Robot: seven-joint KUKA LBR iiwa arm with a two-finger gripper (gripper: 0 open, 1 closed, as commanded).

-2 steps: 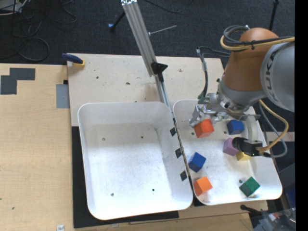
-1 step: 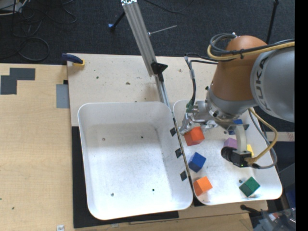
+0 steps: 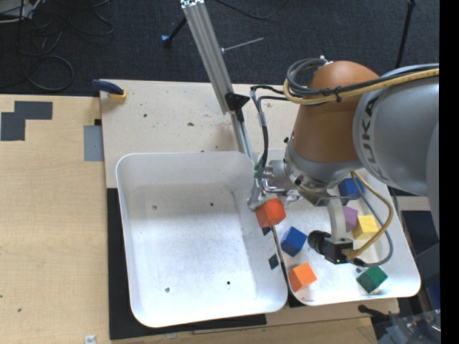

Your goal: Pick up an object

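Note:
My gripper (image 3: pixel 264 198) hangs over the divider between the two bins, its metal fingers pointing down and left. A red-orange cube (image 3: pixel 271 212) sits between the fingertips, lifted above the bin edge, and the gripper is shut on it. In the right bin (image 3: pixel 401 287) lie a blue cube (image 3: pixel 293 240), an orange cube (image 3: pixel 302 275), a green cube (image 3: pixel 371 279), a yellow cube (image 3: pixel 366 225) and a purple block (image 3: pixel 350 214). Another blue block (image 3: pixel 350 188) is partly hidden under the arm.
The left bin (image 3: pixel 143 165) lies to the left of the gripper. A slanted aluminium bar (image 3: pixel 215 63) rises behind the bins. A black cable connector (image 3: pixel 331 248) dangles over the right bin. The arm's bulky wrist covers the right bin's back part.

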